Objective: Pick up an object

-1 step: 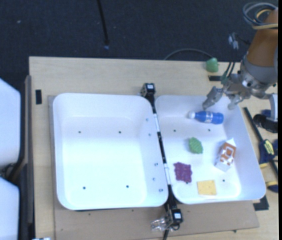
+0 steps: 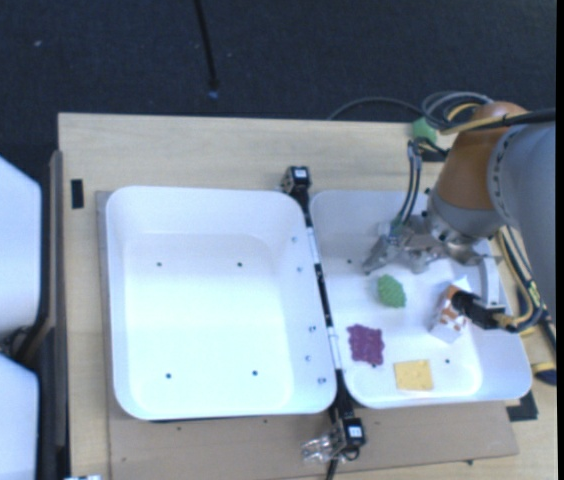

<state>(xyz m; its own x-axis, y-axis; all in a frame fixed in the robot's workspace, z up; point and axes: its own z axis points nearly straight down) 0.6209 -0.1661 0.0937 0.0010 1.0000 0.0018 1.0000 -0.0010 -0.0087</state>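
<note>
Though blurred, gripper [image 2: 394, 254] hangs just above green object [image 2: 391, 291]

- The arm [image 2: 497, 183] is cut off at the frame's 3 o'clock side, so its base is out of sight.
- The gripper [image 2: 394, 256] is a small grey blur; how its fingers stand cannot be made out.
- The right bin [image 2: 362, 388] has its 2 o'clock corner hidden under the arm.
- A small white-and-brown object [image 2: 449, 315] at the bin's 3 o'clock side is too blurred to identify.
</note>
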